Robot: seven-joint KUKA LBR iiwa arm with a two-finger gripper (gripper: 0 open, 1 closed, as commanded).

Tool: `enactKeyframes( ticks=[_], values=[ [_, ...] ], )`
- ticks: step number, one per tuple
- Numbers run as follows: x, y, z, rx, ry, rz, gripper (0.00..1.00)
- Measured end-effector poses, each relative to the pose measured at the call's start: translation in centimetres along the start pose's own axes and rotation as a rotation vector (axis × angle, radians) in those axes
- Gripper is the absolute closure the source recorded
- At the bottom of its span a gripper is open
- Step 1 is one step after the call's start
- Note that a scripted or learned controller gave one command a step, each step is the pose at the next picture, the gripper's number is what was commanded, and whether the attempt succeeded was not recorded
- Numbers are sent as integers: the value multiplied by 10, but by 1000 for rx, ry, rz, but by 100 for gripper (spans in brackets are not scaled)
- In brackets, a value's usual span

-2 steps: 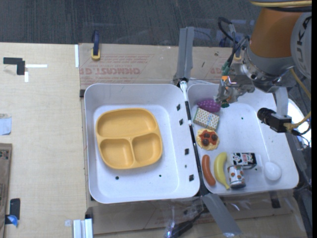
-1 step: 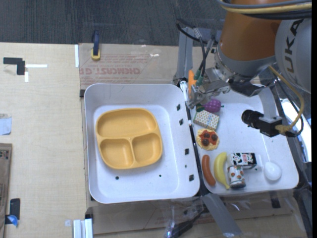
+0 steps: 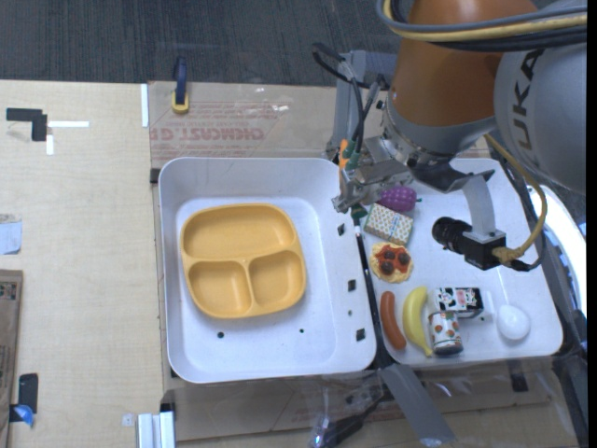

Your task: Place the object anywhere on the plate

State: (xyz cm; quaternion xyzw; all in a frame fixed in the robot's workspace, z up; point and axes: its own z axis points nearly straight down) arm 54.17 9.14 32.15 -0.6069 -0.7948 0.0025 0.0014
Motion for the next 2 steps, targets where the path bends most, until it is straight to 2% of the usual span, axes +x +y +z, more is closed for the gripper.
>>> enactKeyframes(
  ticks=[1,2],
  values=[
    [76,15,77,2,-1,70,100],
    [75,16,76,1,-1,71,0]
  ],
)
